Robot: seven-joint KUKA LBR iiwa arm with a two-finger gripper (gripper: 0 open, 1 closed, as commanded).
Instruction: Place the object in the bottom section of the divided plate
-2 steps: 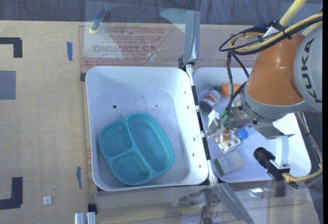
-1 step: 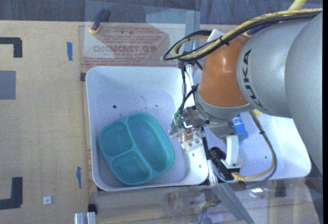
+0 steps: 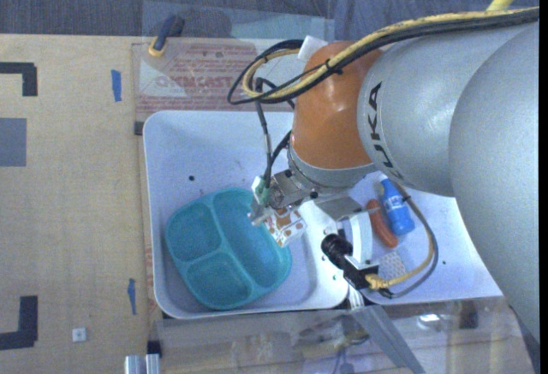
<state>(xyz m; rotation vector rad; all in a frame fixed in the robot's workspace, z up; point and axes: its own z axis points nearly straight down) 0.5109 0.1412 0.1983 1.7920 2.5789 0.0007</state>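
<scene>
A teal divided plate (image 3: 199, 237) with three sections lies in the left white bin (image 3: 171, 150), towards its front. My gripper (image 3: 272, 215) hangs over the plate's right rim, under the orange band (image 3: 330, 120) of the arm. A small brown-and-white patterned object (image 3: 288, 230) sits right at the gripper's tip, just off the plate's right edge. The wrist hides how it is held. All three sections of the plate show bare teal.
In the right bin (image 3: 467, 278) lie a blue object (image 3: 396, 206), an orange-red one (image 3: 381, 225) and a small grey mesh piece (image 3: 392, 263). A black cable plug (image 3: 338, 252) and yellow cable hang beside the wrist. The arm's grey body covers the upper right.
</scene>
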